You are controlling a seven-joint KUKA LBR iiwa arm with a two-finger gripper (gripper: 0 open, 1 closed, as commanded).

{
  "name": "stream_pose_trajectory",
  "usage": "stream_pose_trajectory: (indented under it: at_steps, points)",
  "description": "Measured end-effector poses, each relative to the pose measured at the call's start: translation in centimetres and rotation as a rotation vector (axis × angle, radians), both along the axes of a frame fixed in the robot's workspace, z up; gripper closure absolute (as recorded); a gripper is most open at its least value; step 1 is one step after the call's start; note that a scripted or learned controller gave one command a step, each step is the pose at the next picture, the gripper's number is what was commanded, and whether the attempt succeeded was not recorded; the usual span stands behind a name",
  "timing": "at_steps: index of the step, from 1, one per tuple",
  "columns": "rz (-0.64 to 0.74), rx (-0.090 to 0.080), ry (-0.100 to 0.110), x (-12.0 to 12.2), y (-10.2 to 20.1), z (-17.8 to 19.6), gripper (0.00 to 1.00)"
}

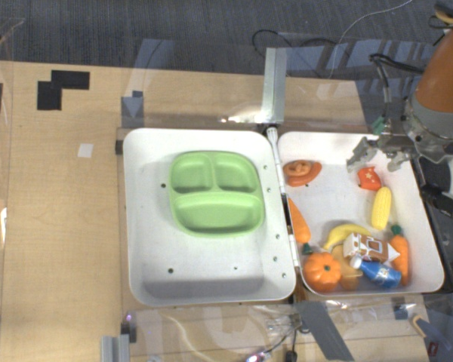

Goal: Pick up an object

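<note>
Nothing is lifted yet: the hand hangs spread wide and holding nothing over the far side of the right bin, just above the small red toy lying there.

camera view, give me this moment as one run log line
gripper: open, above right bin far edge | held: nothing | nearest: small red toy | left bin: green divided plate
</note>
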State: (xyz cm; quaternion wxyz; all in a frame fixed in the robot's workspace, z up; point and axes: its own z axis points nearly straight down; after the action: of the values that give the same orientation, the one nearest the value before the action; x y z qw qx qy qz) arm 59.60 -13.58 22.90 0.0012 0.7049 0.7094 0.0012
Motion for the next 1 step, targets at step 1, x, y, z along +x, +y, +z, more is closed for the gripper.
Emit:
stream_pose_trajectory:
  at_steps: [1]
  points:
    - [-0.002,-0.002,0.0,1.22,-5.95,-7.42,0.0]
